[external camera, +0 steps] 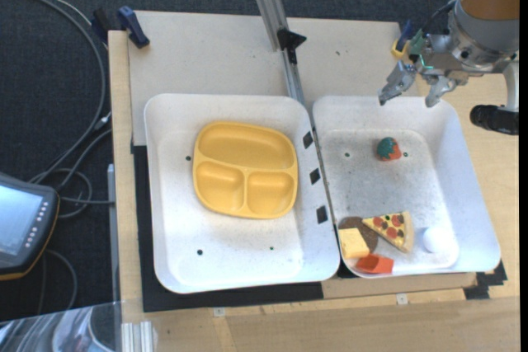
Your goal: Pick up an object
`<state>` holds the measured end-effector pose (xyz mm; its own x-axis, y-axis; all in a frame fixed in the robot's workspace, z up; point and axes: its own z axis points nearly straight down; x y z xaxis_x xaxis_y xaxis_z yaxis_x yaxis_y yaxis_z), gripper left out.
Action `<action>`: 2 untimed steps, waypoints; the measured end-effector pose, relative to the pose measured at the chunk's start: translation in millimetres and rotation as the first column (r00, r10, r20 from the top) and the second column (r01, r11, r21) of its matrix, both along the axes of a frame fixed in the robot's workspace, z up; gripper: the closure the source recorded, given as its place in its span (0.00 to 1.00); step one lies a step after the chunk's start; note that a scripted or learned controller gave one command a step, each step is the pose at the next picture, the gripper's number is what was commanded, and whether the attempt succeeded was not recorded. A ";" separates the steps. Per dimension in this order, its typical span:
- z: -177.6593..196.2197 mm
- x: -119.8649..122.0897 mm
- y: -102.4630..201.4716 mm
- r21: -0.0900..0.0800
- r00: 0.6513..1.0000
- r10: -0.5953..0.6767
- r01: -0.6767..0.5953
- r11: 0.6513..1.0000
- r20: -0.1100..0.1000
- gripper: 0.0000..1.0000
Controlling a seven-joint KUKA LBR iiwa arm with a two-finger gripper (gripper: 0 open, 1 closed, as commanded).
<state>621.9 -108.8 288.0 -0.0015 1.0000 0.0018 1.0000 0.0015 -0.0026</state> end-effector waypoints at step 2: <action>-42.9 -2.1 -3.5 -0.001 1.000 -0.002 0.002 1.000 -0.004 0.00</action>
